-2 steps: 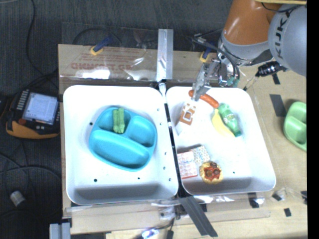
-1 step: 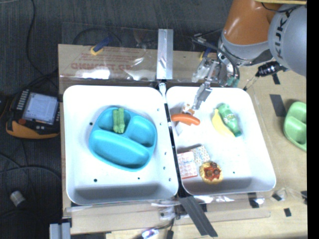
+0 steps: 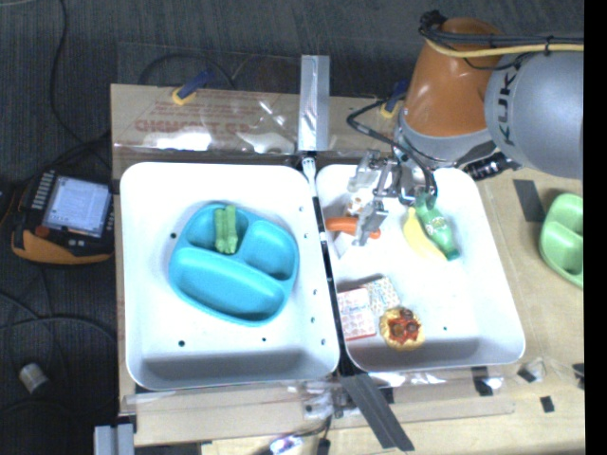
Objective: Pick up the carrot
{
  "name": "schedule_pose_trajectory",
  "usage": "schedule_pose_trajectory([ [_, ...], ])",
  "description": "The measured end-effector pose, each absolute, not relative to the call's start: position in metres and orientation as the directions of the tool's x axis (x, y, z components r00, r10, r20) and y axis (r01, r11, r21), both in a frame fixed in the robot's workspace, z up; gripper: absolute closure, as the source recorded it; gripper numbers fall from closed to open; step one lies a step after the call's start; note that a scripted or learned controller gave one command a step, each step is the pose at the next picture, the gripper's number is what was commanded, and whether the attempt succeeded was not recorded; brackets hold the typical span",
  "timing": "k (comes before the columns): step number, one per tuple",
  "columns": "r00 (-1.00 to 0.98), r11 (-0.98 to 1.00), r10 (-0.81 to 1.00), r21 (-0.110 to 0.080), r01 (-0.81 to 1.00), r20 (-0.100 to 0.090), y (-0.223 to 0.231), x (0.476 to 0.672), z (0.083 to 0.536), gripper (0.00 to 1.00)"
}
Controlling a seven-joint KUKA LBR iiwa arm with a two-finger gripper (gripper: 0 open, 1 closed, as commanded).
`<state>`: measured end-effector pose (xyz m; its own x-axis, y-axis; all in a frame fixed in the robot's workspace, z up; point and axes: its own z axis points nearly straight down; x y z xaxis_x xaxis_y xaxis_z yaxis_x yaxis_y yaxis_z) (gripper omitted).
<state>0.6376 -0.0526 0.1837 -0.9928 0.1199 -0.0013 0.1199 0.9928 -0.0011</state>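
Arm low over the right bin, gripper at the carrot.

I see the grey arm with its orange band reach in from the right, "KU" lettering readable on its housing; the metal two-finger gripper points down by the small orange carrot near the right white plastic bin's left wall. I cannot tell how the jaws stand. The left white bin holds a glossy blue divided plate with a green vegetable piece.

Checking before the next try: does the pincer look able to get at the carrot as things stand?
Probably yes. The pincer hangs right over the carrot in the right bin, and nothing covers it; the banana lies apart.
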Motion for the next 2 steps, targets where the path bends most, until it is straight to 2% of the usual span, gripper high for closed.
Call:
schedule_pose_trajectory([
  [1,-0.997,0.997,0.078,-0.002,0.078,-0.003,-0.060,0.641,0.185,0.00],
  [2,-0.999,0.999,0.051,-0.002,0.051,-0.001,-0.094,0.600,0.143,0.00],
])
